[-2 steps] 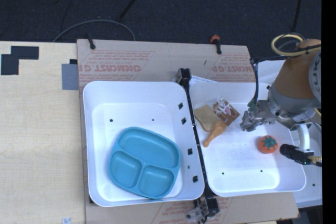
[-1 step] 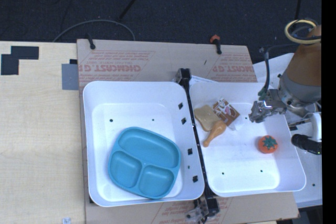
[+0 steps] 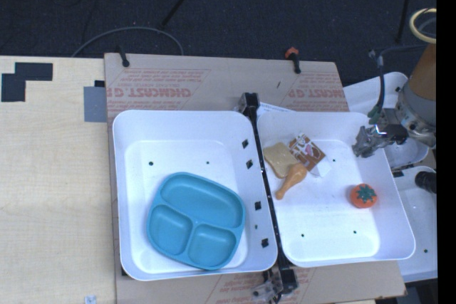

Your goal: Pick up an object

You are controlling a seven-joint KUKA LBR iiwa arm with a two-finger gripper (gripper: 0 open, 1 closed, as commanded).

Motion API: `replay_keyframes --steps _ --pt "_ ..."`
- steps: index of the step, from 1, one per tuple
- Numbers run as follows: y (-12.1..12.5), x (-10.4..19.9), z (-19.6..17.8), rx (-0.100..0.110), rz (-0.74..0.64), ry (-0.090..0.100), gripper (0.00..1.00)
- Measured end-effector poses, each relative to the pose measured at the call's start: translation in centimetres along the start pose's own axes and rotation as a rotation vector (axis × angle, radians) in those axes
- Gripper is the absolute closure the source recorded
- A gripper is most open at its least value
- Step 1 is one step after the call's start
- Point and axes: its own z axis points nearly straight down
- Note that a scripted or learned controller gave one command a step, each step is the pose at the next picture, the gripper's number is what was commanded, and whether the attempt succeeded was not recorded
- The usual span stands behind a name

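In the right bin a small orange tomato-like toy with a green top lies near the right wall. Toward that bin's upper left lie a tan bread-slice toy, a tan drumstick-shaped toy and a small brown-and-white packet, close together. A blue divided plate lies in the left bin. My gripper hangs at the right bin's upper right edge, above the tomato toy and well right of the packet. Nothing shows between its fingers.
The arm's orange band and grey wrist stand over the bench's right side. Black clips join the bins along the middle divider. Cardboard lies under both bins, and a light wooden table surface extends to the left.
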Motion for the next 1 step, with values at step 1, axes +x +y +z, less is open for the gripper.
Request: replay_keyframes --steps 1 --pt "0.58 5.41 1.20 0.006 -0.006 0.004 1.00"
